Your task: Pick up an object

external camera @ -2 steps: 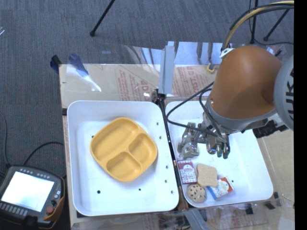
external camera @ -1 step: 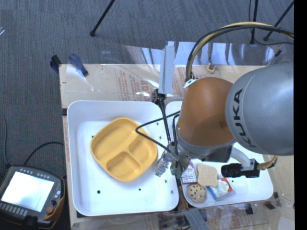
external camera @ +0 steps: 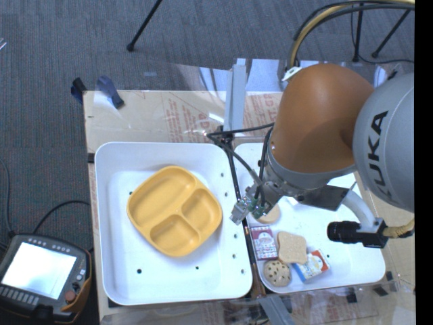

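A yellow three-compartment plate lies in the left bin. In the right bin, near its front, lie a red-and-white packet, a slice of toast, a chocolate-chip cookie and a small orange-and-white carton. A round tan piece peeks out just under the arm. My gripper hangs low at the left edge of the right bin, right beside that tan piece and above the packet. The big orange wrist covers most of it.
The arm's bulk covers the back and middle of the right bin. A black cylinder juts over that bin's right side. A thin black rod runs along the divide between the bins. A teach pendant sits off the bench at lower left.
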### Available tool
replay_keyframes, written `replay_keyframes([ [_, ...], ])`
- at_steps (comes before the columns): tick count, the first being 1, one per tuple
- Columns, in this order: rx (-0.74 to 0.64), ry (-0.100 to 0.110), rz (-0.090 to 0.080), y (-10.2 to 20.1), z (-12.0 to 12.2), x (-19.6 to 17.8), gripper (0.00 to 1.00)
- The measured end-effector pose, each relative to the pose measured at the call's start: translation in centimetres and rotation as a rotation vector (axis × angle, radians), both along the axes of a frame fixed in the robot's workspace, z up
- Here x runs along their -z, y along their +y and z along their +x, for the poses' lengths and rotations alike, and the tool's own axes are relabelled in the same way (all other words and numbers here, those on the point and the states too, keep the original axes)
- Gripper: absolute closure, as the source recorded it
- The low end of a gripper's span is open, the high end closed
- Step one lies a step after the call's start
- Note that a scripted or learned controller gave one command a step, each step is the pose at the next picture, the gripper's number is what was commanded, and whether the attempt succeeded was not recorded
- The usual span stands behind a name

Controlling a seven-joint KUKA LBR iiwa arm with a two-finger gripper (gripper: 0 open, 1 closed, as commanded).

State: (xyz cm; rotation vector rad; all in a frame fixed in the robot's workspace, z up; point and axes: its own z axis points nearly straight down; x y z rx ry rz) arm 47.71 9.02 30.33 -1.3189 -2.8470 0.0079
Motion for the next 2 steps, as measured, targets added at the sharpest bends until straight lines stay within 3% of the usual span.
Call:
replay_keyframes([
  [1, -0.409, 0.01, 0.002, 7.14, -0.35, 10.99, 1.0],
  [2, -0.407, 0.012, 0.002, 7.04, -0.14, 10.11, 1.0],
])
